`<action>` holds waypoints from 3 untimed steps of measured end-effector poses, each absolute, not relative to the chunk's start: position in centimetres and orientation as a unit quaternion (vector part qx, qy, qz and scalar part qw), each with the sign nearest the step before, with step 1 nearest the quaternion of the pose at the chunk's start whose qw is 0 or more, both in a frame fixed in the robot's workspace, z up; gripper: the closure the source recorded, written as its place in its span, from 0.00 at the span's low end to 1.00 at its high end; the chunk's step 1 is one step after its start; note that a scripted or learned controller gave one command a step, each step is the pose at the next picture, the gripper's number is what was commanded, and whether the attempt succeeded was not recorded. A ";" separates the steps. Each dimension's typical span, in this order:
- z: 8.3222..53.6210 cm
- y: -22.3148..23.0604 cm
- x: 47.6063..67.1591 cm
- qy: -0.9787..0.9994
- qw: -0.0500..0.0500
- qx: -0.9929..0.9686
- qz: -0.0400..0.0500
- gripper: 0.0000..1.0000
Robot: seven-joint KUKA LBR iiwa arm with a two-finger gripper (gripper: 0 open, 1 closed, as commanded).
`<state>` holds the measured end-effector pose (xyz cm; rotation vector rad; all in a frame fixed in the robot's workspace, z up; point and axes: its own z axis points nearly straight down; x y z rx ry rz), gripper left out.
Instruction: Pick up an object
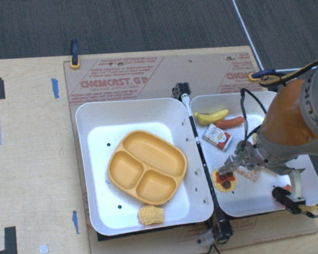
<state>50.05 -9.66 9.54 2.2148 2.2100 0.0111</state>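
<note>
— Where is the gripper [232,169]?

— It is low in the right bin [263,200], near the wall that sits next to the other bin. The grey and orange arm [290,121] comes in from the right and bends down over that bin.

— Is the gripper open or closed?

— I cannot tell. It is small and dark from up here. I cannot see anything held in it.

— What is closest to it?

— A round yellow toy [225,182] with red bits on top. It lies flat on the bin floor, just below the gripper tip. I cannot tell if they touch.

— What else is in that bin?

— A banana [212,115] lies at the far end. A red-orange sausage [230,122] lies just beside it. A small white and red box [218,137] sits a bit nearer, between the sausage and the gripper.

— And the left bin [90,156]?

— A big yellow plate [147,167] with three parts lies in the middle. A little yellow corn toy [150,214] sits at the near edge, just below the plate. Both are well apart from the gripper.

— What are the bins on?

— A brown board [117,80] with red writing. The board lies on the pale tabletop [30,161].
</note>
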 end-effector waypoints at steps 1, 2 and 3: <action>8.9 -9.5 53.2 0.707 0.005 0.707 0.002 0.00; 8.9 -9.3 56.2 0.707 0.005 0.707 0.002 0.00; 9.0 -9.2 55.7 0.708 0.008 0.707 0.004 0.00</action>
